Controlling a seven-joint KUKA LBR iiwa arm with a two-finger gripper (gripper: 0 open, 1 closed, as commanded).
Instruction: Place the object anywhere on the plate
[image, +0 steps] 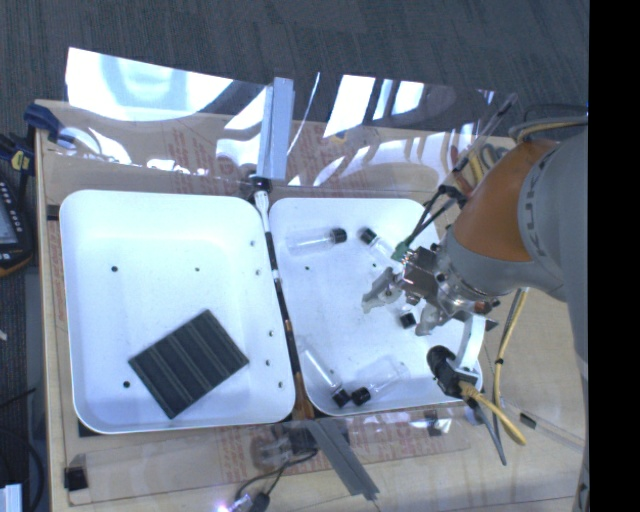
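**White bins, one dark plate, four clear vials**

White plastic makes up the two shallow bins, set side by side and touching along their inner rims. The left bin (90, 215) carries one plate (189, 362): a dark grey, ribbed rectangle lying flat and turned at a slant in the bin's lower half.

The right bin (300, 215) carries four vials (312, 241) that can be counted, each a clear tube with a black cap, all lying on their sides. Two lie near the upper rim, one left of the other and apart from it. Two lie by the lower rim, their caps close together. None touches the plate.

Further right, the gripper (405, 305) hangs low over the right bin's right half, on one grey arm (545, 230) with an orange band. A small black piece (407, 320) lies at the gripper; it may be a fifth vial's cap, but that is unclear. Whether the gripper is released or clenched cannot be told.
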